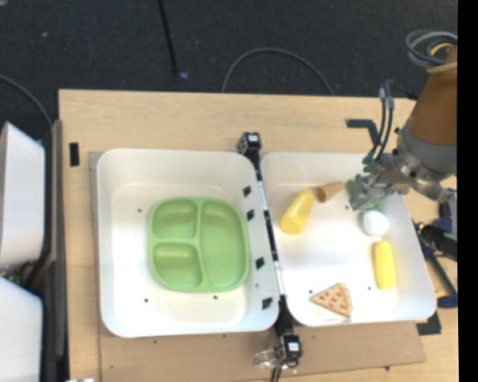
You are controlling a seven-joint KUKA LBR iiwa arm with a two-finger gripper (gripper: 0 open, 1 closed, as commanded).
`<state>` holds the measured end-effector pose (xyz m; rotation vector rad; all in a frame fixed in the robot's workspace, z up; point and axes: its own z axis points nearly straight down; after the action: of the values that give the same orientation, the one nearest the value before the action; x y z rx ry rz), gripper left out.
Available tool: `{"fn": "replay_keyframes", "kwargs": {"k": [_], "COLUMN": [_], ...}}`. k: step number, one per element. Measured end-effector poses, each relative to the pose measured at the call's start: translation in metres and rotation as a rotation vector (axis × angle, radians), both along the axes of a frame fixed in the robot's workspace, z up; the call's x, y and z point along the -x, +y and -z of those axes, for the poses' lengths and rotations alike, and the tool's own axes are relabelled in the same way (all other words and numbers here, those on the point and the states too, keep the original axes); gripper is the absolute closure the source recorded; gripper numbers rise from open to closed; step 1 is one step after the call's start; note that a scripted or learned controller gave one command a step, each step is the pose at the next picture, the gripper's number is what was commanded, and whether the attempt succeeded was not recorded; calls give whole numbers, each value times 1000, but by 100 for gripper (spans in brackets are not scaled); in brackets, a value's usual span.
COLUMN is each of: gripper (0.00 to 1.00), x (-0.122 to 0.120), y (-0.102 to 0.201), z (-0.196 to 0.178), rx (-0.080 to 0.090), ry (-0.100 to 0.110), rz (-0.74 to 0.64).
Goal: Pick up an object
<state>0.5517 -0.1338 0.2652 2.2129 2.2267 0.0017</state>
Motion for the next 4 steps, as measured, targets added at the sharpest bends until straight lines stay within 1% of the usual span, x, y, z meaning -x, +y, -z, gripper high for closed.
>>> {"fn": "replay_keyframes", "kwargs": {"k": [1, 3, 4], "gripper": [100, 100, 100], "x": [-29, -67, -94], "y": [49, 148, 190], "z": [12, 0, 16], "rx": [0, -2, 0], "ry": [1, 0, 0], "rz": [0, -1, 1]}}
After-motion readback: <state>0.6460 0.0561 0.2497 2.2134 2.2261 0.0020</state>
